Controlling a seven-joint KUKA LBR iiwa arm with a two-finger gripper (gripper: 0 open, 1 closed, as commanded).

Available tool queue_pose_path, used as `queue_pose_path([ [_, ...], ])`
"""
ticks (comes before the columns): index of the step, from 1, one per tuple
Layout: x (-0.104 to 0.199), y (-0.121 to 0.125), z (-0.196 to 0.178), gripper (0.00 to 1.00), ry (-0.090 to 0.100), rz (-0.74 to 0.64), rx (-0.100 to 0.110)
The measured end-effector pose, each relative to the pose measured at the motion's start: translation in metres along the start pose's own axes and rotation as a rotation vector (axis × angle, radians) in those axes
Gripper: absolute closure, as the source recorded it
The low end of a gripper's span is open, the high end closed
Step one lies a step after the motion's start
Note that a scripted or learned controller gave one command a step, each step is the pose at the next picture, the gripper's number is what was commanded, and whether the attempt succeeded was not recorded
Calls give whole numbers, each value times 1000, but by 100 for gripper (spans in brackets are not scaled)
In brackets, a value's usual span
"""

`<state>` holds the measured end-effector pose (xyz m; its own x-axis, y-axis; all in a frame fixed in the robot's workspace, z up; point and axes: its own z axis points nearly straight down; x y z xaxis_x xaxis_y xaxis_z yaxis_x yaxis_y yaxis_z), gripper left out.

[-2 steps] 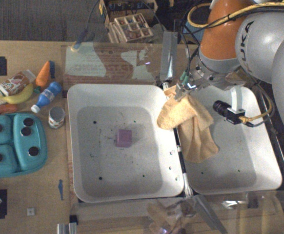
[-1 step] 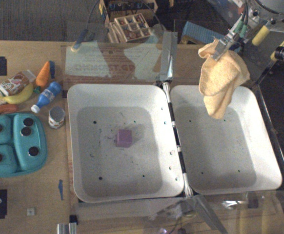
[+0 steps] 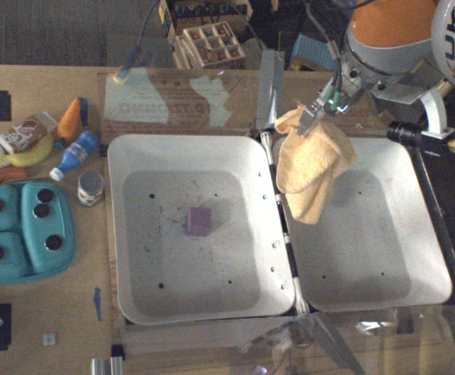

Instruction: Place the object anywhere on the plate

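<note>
Tool (image 3: 315, 118) pinches the yellow cloth (image 3: 312, 170); "KU" reads on the arm (image 3: 454, 22).

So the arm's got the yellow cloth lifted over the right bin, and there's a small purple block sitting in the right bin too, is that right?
Not quite. The purple block lies in the left bin, not the right one. The rest holds: the camera view shows the yellow cloth hanging from the gripper over the right bin.
</note>
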<state>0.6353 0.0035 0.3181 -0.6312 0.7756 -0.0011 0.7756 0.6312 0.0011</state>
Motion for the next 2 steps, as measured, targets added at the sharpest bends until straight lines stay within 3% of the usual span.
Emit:
queue_pose_path([
  [1,100,22,203,100,1,79,0],
  [2,47,-25,132,100,-2,436,-3],
])
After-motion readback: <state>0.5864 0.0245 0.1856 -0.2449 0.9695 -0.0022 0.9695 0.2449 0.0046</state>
